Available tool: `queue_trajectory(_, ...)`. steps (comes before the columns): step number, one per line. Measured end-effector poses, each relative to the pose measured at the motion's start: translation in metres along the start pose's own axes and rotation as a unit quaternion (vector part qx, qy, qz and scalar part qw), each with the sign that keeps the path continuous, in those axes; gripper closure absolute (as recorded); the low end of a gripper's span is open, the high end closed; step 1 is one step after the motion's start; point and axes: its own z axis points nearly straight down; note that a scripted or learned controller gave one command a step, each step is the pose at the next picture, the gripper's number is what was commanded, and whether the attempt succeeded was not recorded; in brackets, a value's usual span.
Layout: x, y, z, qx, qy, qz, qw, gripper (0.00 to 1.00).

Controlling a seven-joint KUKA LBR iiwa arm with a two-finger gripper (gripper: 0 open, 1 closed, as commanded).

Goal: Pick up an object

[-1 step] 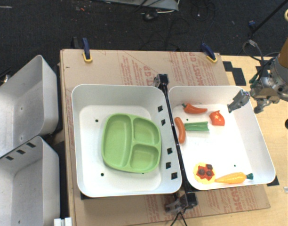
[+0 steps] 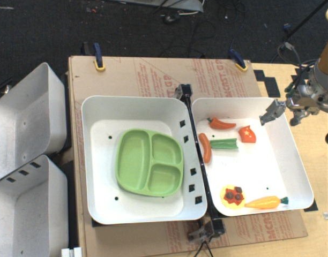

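Observation:
My gripper (image 2: 284, 115) hangs over the upper right rim of the right bin (image 2: 292, 159), open, with nothing between its fingers. Inside that bin lie several toy foods. A red chili (image 2: 223, 124), a red pepper piece (image 2: 247, 134), a green bean (image 2: 224, 143) and an orange-red sausage (image 2: 206, 147) are grouped at the upper left. A carrot (image 2: 266, 201) and a yellow piece with dark berries (image 2: 233, 196) lie along the front. The red pepper piece is the closest, to the gripper's lower left.
The left bin (image 2: 99, 122) holds a green divided plate (image 2: 150, 162). Two spare white bins (image 2: 24, 122) stand off the bench at far left. Clamps (image 2: 98, 58) (image 2: 239, 61) hold the cardboard base at the back. Cables run behind.

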Motion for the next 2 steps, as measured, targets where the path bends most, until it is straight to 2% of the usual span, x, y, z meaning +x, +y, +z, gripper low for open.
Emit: queue_trajectory(2,0.012,-0.002,0.089,0.002,0.001,0.0,1.0,0.0)
